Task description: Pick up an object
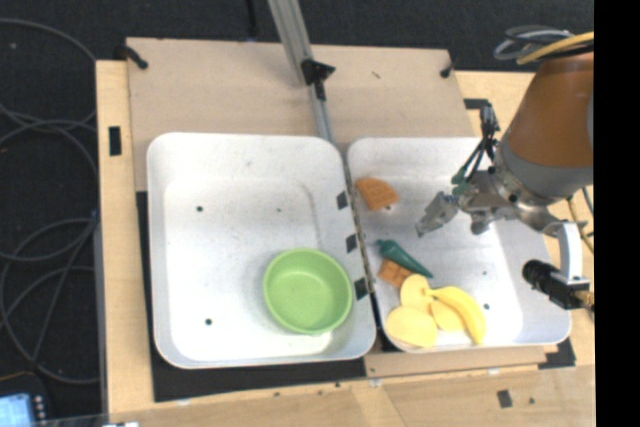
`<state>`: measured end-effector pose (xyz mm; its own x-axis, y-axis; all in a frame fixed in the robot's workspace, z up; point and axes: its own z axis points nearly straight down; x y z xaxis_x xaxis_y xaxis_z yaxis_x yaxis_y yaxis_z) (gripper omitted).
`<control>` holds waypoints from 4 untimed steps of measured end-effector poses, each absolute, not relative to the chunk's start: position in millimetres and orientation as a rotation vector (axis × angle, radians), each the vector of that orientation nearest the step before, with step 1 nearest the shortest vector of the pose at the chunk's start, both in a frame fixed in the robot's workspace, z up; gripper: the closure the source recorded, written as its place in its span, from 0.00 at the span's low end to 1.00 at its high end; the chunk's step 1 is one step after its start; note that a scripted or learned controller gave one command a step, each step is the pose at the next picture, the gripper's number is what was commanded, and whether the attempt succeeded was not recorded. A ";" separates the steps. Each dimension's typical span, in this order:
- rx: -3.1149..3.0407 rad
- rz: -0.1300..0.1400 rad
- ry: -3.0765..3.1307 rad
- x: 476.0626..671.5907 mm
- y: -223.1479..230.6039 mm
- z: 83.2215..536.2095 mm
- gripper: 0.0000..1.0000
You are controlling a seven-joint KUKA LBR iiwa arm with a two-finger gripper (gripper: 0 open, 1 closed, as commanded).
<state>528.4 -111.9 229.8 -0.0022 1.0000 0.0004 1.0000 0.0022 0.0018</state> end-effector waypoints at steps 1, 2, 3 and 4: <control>2.220 0.003 2.220 528.5 -112.1 229.8 0.00; 2.223 -0.005 2.221 527.7 -114.1 187.6 0.00; 2.225 -0.007 2.223 522.6 -115.7 124.8 0.00; 2.221 0.004 2.217 524.8 -117.1 103.3 0.00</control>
<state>524.8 -117.1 103.3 0.0018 1.0000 -0.0003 1.0000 -0.0018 0.0043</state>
